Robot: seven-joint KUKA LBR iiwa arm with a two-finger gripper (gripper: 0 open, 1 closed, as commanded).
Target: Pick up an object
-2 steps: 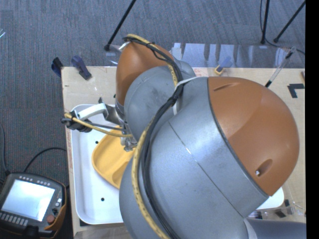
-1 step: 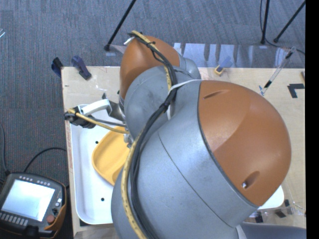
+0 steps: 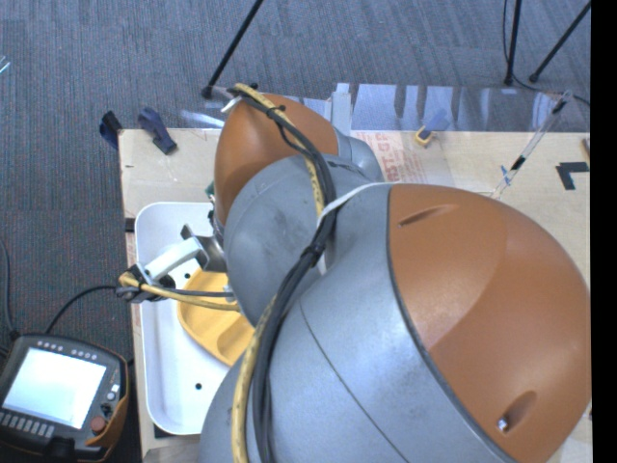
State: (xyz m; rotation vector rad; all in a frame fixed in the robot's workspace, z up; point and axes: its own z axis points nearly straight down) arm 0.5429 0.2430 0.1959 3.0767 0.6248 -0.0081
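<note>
view: above bench (image 3: 482, 167) | slanted down | arm (image 3: 386, 336) very near lens

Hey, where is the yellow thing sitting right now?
In the camera view, the yellow object lies in the white bin at the view's left, partly hidden under the grey arm reaching over it.

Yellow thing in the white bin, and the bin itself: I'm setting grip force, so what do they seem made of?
The yellow thing looks like smooth moulded plastic: even colour, soft sheen, curved edge. The arm hides most of it, so rubber or foam stays possible. The white bin looks like glossy hard plastic, with rounded corners and a thin raised rim.
</note>
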